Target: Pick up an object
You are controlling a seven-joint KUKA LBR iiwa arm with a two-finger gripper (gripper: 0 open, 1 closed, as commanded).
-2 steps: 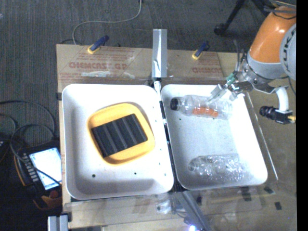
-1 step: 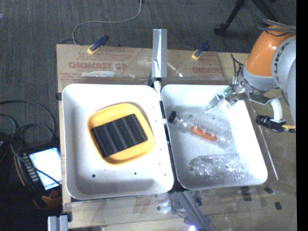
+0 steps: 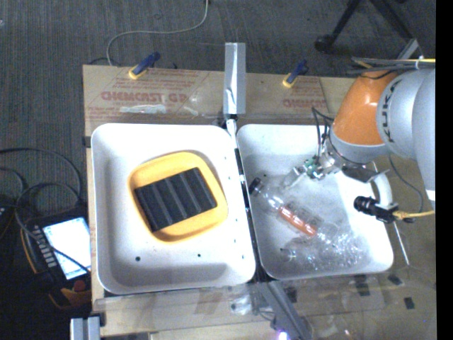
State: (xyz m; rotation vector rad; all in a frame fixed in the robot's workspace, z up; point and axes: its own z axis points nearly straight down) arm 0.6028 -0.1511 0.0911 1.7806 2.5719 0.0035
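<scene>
You are looking down at a slant on two shallow white bins set side by side on a brown board bench (image 3: 141, 94).

The left bin (image 3: 106, 190) holds a yellow tray-like object with a black ribbed insert (image 3: 177, 197), lying flat and turned slightly, near the bin's middle.

The right bin (image 3: 269, 144) holds the candidates for picking. A clear plastic bottle (image 3: 283, 207) lies on its side, running diagonally from the bin's left wall toward the near right, with something orange-red showing inside or against it. Beyond its near end lies a heap of crumpled clear plastic (image 3: 333, 246), in the bin's near right part. These transparent items overlap, and you cannot tell exactly where one ends and the next begins.

The grey arm with its orange band (image 3: 364, 112) reaches in from the right, over the far right part of the right bin. Its gripper (image 3: 315, 167) sits low over the bin, just beyond the far end of the bottle, with a small green patch showing at its tip. From this view you cannot tell how the tool stands, apart or together, nor whether anything lies within it.

A black cylindrical fitting (image 3: 369, 205) with a yellow-tipped cable projects near the bin's right wall.

Two yellow-and-blue clamps (image 3: 144, 64) grip the far edge of the board.
</scene>
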